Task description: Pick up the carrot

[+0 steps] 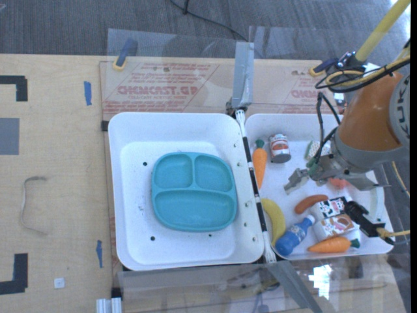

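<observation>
Bench: pale wood top, blue and black tape marks, clear plastic sheets taped along 12 o'clock edge, grey carpet beyond.
Gripper point(301, 178): dark metal fingers spread narrow, nothing between them; hanging over middle of right bin, tips aimed toward 9 o'clock, likely lining up on left wall items.
Arm point(368, 119): grey with orange band, bulky, entering from 3 o'clock, covering 3 o'clock part of right bin.
Sausage point(311, 203): glossy red-orange, curved, just at 5 o'clock of gripper, apart from it.
Can point(279, 147): small cylinder, red label, silver top, upright, at 11 o'clock of gripper.
Carrot point(259, 165): orange taper, green stub at 12 o'clock end, smooth plastic look, lying along left wall of right bin, at 9 o'clock of gripper, well clear of fingers; not yet picked.
Banana point(276, 219): yellow, curved, just at 6 o'clock of carrot along same wall.
Bottle point(292, 237): blue, rounded, white cap, lying at 6 o'clock corner.
Second carrot point(331, 244): orange, lying flat at 6 o'clock wall, green end toward 3 o'clock.
Carton point(335, 225): small printed box, touching second carrot.
Right bin point(293, 128): shallow white plastic, rounded corners.
Left bin point(130, 175): same type, holding tray only.
Tray point(194, 191): teal, three compartments, matte, rounded, centred.
</observation>
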You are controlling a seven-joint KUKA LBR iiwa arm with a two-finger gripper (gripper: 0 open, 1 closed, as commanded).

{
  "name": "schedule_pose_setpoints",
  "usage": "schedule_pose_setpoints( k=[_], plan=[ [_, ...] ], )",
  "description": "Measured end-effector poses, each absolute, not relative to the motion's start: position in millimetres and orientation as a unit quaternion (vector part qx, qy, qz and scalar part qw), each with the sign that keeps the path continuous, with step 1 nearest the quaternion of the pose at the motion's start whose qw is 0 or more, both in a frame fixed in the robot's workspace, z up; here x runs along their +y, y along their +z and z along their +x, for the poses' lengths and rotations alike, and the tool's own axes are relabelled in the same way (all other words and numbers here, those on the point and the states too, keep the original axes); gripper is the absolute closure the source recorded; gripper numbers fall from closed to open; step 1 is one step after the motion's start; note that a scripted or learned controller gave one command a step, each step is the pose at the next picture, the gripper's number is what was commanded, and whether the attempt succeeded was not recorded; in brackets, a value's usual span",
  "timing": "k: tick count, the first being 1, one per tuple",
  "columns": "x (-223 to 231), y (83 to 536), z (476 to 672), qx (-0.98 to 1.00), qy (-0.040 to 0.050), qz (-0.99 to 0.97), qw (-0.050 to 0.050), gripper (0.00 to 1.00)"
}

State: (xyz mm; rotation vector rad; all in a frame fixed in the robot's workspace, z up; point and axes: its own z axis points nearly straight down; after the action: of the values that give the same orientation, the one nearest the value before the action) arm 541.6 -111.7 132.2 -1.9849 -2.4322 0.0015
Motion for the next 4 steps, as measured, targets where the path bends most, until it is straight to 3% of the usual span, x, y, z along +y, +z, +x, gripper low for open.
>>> schedule_pose_setpoints(
  k=[1, 2, 3, 4],
  plan=[
    [-100.3, 89.0, 622.0, -0.782, -0.0012, -0.624, -0.005, 0.00],
    [-106.1, 87.8, 661.0, -0.819, -0.0009, -0.574, -0.004, 0.00],
    [-198.6, 87.3, 642.2, -0.889, -0.0004, -0.458, -0.004, 0.00],
    [-225.8, 166.1, 667.4, -0.802, -0.0003, -0.597, -0.003, 0.00]
  ],
)
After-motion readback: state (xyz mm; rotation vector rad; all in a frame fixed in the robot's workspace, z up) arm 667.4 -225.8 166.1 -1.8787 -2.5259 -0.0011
